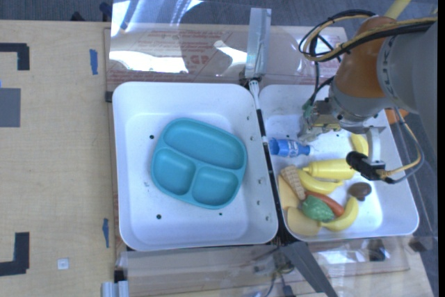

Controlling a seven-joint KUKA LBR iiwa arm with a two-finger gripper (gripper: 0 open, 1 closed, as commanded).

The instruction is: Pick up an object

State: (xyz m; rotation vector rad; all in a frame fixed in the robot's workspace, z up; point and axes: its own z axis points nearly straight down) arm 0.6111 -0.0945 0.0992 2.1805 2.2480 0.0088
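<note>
A small blue-and-clear bottle (288, 147) is lying on its side at the left wall of the right bin (403, 219), touching nothing. The end effector (313, 123) is hovering just above and to the right of it, at the bin's far part; whether it is spread or pressed together cannot be told.

Nearer in the same bin, one heap of toy food is resting: three yellow bananas (327, 169), one green and orange vegetable (321, 208), one ridged tan cone (293, 181) and one brown piece (359, 190).

The left bin (132, 108) is holding one teal divided plate (199, 162) with three compartments. Two bins are sitting side by side on the counter (49, 170).
</note>
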